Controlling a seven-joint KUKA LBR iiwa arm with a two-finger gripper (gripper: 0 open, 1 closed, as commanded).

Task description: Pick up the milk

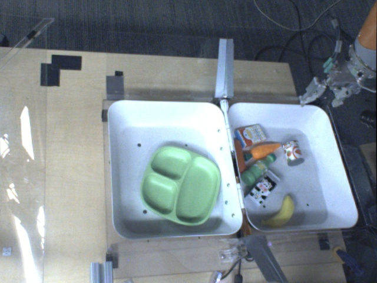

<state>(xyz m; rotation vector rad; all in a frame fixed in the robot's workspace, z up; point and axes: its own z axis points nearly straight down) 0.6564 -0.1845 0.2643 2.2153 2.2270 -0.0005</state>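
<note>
Milk carton [262, 188]: small box, black-and-white cow-patch print, lettering too small to read; lying in right bin [330, 158] between green bottle [254, 172] and yellow banana [281, 211]. Orange carrot [263, 150], red-white can [291, 151], printed packet [253, 134] nearby. Left bin [129, 134]: glossy green divided tray [181, 184]. Gripper [324, 93]: above right bin's far corner, fingers spread, nothing between.

From my seat, the gripper [323, 93] reads as bare grey metal. Below and left of it both white bins [330, 128] look smooth, slightly glossy plastic. Further left, the green tray [181, 185] is matt plastic; the bench [53, 158] shows pale wood grain.
</note>
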